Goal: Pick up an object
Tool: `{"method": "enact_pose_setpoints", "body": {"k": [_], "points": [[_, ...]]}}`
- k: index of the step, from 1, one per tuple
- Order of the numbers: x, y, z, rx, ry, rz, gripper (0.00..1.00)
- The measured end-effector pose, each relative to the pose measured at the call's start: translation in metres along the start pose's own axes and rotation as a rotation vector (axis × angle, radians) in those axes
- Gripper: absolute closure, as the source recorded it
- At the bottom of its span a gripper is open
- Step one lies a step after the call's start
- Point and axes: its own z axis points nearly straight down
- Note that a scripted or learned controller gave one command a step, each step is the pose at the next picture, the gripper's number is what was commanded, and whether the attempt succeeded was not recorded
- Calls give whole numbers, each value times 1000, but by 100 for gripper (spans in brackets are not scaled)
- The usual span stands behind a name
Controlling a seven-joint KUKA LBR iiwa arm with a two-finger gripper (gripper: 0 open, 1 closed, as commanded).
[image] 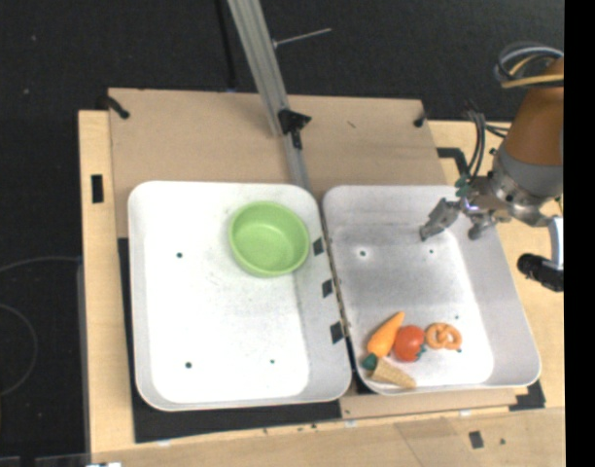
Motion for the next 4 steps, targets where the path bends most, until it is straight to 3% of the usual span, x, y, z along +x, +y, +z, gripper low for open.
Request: {"method": "enact_pose_setpoints", "body": {"k": [1, 2, 4], "points": [[2, 3, 62, -1, 0, 0, 0], [1, 5, 46, -11, -3, 2, 100], [2, 11, -49, -12, -2, -3, 100]]}}
